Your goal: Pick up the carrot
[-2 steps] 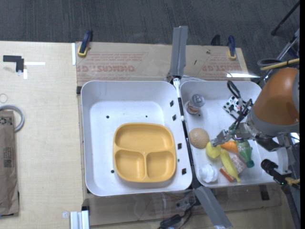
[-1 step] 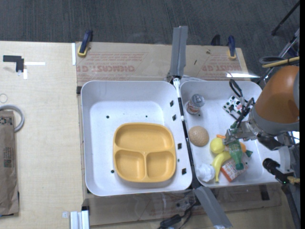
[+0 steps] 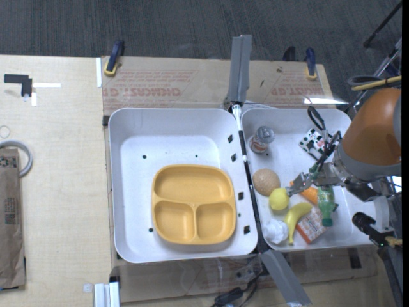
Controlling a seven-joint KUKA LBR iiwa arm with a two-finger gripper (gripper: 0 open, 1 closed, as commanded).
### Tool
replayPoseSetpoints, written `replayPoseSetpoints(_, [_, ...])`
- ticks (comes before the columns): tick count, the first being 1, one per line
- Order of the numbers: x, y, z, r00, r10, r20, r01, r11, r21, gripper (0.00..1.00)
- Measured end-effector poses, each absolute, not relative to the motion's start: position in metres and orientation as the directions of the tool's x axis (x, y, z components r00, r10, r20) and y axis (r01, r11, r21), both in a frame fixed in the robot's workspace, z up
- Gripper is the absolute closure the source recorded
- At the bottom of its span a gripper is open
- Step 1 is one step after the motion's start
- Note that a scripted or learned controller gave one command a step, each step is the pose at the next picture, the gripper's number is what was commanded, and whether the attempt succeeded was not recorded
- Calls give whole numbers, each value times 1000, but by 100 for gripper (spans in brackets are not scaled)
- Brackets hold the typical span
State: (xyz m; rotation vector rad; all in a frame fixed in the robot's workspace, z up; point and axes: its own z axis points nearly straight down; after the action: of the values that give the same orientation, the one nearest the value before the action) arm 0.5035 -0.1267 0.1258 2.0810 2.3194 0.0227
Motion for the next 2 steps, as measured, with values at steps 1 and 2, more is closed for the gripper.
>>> replayPoseSetpoints(1, [534, -139, 93, -389, 921, -3, 921, 389, 3, 0])
replayPoseSetpoints(2, [535, -140, 102, -386, 923, -5, 923, 386, 5, 100])
